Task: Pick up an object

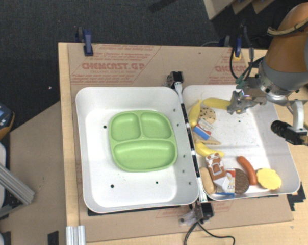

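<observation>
Two white bins sat side by side on the bench. A green divided plate point(142, 140) lay in the left bin point(93, 111), roughly centred, with its two small compartments toward the far side and the large one nearer the camera.

All loose items were in the right bin point(276, 137). A banana point(215, 104) lay at the far left corner, curving along the wall. Just below it lay a cookie point(207, 115), then a small blue and white packet point(202, 133), then a second yellow piece point(207, 149) against the left wall. Along the near edge lay a bread roll point(208, 180), a red and white carton point(215, 167), a dark round item point(241, 182), a sausage point(247, 169) and a yellow disc point(268, 178).

The arm point(289, 60) reached in from the right. Its gripper point(239, 102) stood at the far side of the right bin, pointing down, just beside the right tip of the banana. Contact between them could not be confirmed. Nothing was visible between the fingers, and whether they stood apart or together could not be told at this angle. The cookie lay near the gripper, to its lower left; the remaining items lay well apart from it, toward the near edge.
</observation>
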Available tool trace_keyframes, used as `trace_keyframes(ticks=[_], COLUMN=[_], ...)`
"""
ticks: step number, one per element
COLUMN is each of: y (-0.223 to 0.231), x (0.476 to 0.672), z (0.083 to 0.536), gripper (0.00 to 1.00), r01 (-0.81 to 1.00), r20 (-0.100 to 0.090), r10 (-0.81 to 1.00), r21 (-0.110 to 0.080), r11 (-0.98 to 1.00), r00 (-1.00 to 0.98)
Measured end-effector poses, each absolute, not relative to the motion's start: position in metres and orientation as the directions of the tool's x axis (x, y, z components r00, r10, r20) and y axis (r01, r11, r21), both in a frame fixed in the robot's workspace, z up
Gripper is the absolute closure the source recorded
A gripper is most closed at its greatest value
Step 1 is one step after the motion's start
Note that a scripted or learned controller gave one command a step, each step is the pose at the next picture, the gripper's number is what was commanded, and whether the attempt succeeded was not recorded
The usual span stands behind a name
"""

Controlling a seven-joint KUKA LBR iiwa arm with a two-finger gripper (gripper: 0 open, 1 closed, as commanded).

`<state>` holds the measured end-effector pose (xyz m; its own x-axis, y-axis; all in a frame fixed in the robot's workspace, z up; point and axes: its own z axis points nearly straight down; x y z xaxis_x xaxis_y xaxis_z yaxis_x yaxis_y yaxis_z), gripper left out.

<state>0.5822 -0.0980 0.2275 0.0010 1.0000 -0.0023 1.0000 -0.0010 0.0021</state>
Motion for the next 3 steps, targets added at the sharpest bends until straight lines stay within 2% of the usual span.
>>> trace_keyframes(ticks=[1,2,3], y=[-0.135,-0.078,-0.081], x=[0.581,0.577,0.577], z=[0.201,0.196,0.196], gripper=[1.0,1.0,0.0], r01=[1.0,1.0,1.0], r20=[0.0,0.003,0.001], r10=[1.0,1.0,1.0], r21=[-0.003,-0.002,-0.001], r11=[-0.003,0.005,0.001], r00=[0.003,-0.005,-0.001])
